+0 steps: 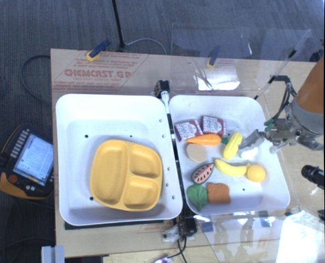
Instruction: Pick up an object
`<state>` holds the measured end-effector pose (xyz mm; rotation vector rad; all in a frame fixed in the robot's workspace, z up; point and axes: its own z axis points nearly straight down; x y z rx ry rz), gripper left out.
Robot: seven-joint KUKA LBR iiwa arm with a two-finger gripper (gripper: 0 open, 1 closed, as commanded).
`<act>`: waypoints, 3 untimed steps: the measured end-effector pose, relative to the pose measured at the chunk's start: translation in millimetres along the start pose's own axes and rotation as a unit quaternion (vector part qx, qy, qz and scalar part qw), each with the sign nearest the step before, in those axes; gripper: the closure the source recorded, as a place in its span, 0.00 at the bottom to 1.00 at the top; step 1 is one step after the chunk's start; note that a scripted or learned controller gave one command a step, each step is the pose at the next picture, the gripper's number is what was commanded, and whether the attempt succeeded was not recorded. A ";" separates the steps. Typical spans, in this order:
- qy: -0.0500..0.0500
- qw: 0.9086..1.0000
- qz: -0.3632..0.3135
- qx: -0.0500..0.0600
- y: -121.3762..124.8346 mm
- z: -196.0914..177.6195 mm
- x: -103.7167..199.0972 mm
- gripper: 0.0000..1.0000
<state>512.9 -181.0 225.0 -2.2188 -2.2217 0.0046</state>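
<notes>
From the overhead camera, my gripper (254, 139) hangs at the right side of the right-hand shallow white bin (272, 199), just beside the small yellow plastic corn cob (232, 144); I cannot tell whether it is spread or closed, and nothing shows in its hold. The risk I judge greatest is crowding: the corn cob touches the orange plastic carrot (204, 139) and sits near the yellow plastic banana (231, 168) and round yellow lemon (255, 173), so a descent could knock a neighbour or pinch two at once. This bin also holds two red-and-white packets (200, 127), a watermelon slice (203, 173), a green leafy piece (197, 195) and a brown bread piece (218, 193). The left-hand white bin (74, 114) holds a yellow divided plastic tray (125, 174).
</notes>
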 end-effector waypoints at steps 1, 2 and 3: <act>-0.002 0.998 0.061 -0.009 40.9 133.7 21.6 0.00; -0.003 0.998 0.061 -0.010 41.2 124.2 21.0 1.00; 0.002 0.998 0.067 -0.006 77.1 15.8 140.1 1.00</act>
